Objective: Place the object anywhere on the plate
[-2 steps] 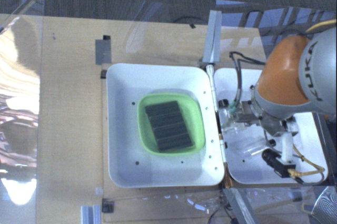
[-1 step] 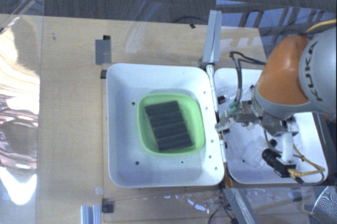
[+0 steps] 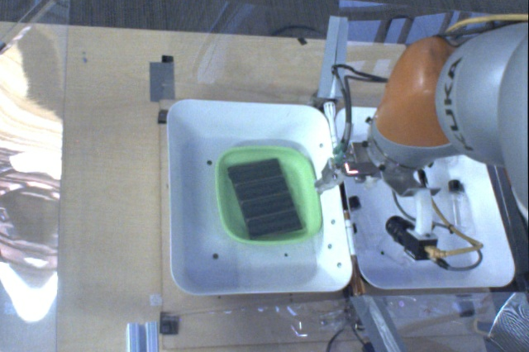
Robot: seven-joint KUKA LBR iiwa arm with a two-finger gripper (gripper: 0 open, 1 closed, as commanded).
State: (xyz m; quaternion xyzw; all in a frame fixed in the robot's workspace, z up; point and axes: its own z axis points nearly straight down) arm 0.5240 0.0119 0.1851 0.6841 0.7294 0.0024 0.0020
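Note:
A green, rounded-square plate sits in the middle of the left white bin. A dark grey ridged rectangular object lies flat on the plate, slightly tilted, and covers most of its floor. My gripper hangs at the plate's right rim, over the divide between the two bins. It stands apart from the dark object, with nothing seen in it. The arm's grey body and orange band hide the upper part of the right bin.
The right white bin lies under the arm. A metal upright post stands behind the bins near the gripper. A small grey bracket sits on the wooden bench at the back left.

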